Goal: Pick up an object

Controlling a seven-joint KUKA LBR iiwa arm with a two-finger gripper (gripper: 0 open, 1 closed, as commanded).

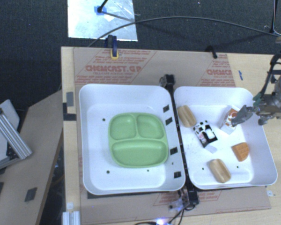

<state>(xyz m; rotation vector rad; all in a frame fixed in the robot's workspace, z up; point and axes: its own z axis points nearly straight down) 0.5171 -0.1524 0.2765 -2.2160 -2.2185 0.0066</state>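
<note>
A wooden bench (253,67) carries two shallow white bins side by side, seen from above at a slant. The left bin (91,125) contains one green divided plate (138,139). The right bin (260,172) contains five small things: two tan bread-like rolls, one near the upper left (186,116) and one near the front (220,170); one black-and-white printed box (205,134) in the middle; one orange-brown wedge (240,151) to the right; and one small white-and-red packet (230,118) near the upper right.

The grey arm reaches in from the right, and its jaws (246,114) hang over the right bin's upper right part, touching or just beside the white-and-red packet, which lies on their left. Whether the jaws are spread or closed cannot be told, and no object is visibly held between them. The packet looks the nearest candidate; its long axis runs roughly up and down the view.
</note>
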